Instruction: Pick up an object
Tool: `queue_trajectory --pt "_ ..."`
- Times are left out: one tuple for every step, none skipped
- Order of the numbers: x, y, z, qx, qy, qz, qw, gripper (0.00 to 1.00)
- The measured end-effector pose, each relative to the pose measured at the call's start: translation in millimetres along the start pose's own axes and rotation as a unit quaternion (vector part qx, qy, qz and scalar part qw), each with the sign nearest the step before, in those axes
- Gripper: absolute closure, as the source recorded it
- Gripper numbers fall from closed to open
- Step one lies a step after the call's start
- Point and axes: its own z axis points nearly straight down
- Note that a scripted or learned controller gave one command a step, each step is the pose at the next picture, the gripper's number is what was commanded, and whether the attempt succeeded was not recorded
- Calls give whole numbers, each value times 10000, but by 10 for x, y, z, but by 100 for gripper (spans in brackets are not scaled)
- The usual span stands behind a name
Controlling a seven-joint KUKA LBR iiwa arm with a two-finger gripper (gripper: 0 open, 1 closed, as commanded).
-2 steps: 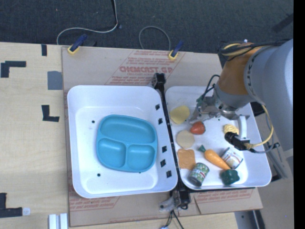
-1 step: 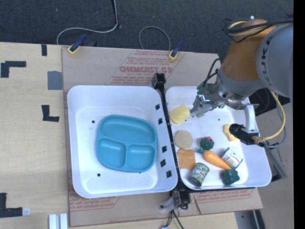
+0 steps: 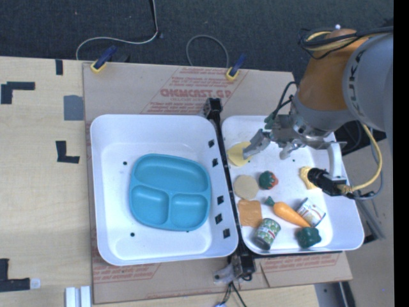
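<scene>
On the wooden surface [image 3: 38,171], in the right bin [image 3: 348,232]: pincer [image 3: 273,142] spread and pinching nothing, poised low over the bin's upper end, likely mid-approach, yellow slice [image 3: 237,153] just left of the near finger, so next a short shift left, then closing.

A pale wooden table [image 3: 38,190] carries a brown cardboard sheet [image 3: 185,91]; beyond the sheet's far edge lies dark carpeted floor [image 3: 223,11], crossed by a thin cable [image 3: 152,18].

Orange carrot [image 3: 289,213] lies slanted among small items in right bin [image 3: 348,235]
</scene>
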Motion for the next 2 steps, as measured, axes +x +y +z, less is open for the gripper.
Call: queue_trajectory --pt "-375 -59 1279 2 -15 20 10000 0" --pt "-358 -37 1109 -17 -14 6 10000 100"
